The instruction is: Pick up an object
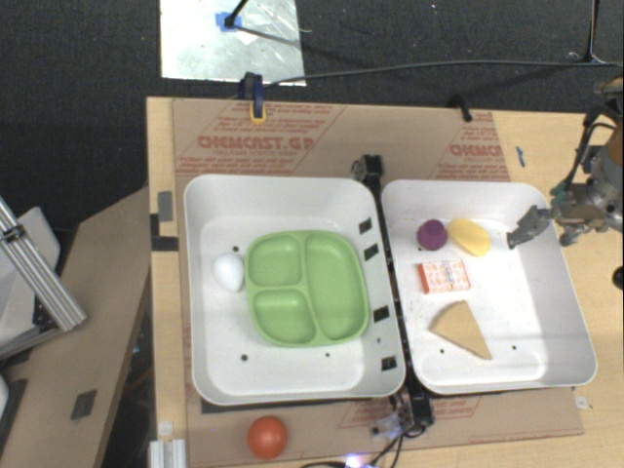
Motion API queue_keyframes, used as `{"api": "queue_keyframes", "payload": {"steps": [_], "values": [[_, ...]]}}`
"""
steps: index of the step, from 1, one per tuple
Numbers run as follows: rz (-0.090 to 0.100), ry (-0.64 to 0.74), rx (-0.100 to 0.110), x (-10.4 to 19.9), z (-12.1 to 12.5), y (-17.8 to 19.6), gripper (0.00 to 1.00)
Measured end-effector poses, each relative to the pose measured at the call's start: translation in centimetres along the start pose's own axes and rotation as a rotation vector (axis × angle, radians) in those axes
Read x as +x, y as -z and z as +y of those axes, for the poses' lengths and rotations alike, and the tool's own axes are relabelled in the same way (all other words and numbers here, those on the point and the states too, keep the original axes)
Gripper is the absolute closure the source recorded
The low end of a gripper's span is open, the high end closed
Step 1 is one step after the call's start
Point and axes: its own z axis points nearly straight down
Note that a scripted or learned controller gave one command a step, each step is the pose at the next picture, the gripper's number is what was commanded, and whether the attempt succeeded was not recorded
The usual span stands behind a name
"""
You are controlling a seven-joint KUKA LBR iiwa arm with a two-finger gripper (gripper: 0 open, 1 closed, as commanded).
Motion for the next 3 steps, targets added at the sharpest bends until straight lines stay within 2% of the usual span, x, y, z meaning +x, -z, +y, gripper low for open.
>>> {"api": "queue_keyframes", "payload": {"steps": [1, 3], "values": [[-0.003, 0.003, -0.011, 0.1, 0.3, 0.7, 0.0], [-0.001, 0.002, -0.008, 0.4, 1.6, -10.7, 0.0]]}}
